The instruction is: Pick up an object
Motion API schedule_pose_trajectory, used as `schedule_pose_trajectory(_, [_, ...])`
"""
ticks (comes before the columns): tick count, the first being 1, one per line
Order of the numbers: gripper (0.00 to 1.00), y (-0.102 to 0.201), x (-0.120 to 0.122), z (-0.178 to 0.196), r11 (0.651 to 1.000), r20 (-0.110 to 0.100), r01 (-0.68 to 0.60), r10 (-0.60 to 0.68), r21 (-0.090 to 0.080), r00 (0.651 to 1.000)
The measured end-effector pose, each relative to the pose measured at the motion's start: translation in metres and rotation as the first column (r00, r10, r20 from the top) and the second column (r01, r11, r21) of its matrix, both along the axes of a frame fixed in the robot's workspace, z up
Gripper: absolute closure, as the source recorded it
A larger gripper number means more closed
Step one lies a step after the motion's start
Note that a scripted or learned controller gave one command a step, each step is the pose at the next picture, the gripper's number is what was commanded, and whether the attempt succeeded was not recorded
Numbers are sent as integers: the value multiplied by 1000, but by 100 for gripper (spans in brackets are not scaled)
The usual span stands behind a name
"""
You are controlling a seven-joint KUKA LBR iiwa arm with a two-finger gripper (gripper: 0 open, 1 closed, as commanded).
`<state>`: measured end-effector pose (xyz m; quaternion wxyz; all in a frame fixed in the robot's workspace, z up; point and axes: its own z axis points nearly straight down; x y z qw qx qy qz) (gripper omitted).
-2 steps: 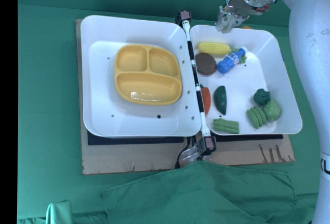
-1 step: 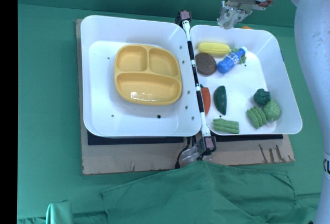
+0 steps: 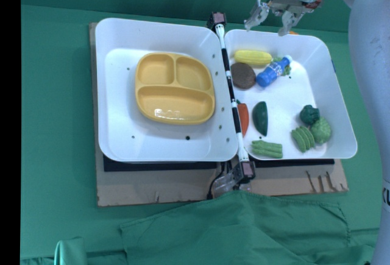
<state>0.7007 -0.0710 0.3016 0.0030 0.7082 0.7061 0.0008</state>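
My gripper (image 3: 268,22) hangs above the far edge of the right bin (image 3: 332,63), fingers spread apart with nothing between them. Below it lie a yellow corn cob (image 3: 252,57), a blue bottle (image 3: 272,72) and a brown round patty (image 3: 243,75). Further toward the front are an orange carrot (image 3: 243,117), a dark green pepper (image 3: 260,117), green beans (image 3: 267,148), a broccoli floret (image 3: 309,114), a light green leafy piece (image 3: 322,130) and a ribbed green piece (image 3: 302,138).
The left bin (image 3: 116,38) holds a yellow divided plate (image 3: 175,88). A black and white divider bar (image 3: 230,93) runs between the bins. Green cloth (image 3: 244,227) is bunched at the front. The arm (image 3: 365,44) stands along the right side.
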Motion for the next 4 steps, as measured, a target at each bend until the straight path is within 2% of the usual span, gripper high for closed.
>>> schedule_pose_trajectory(1, [0, -52, -1, -89, 1000, -8, 5, -5, 0, 1000])
schedule_pose_trajectory(2, [0, -38, 0, -103, 1000, -3, 1, -1, -6, 1000])
schedule_pose_trajectory(3, [0, 38, 2, -12, 1000, 12, -8, 8, 4, 1000])
schedule_pose_trajectory(4, [0, 8, 0, -20, 1000, 1, 3, -3, 1, 1000])
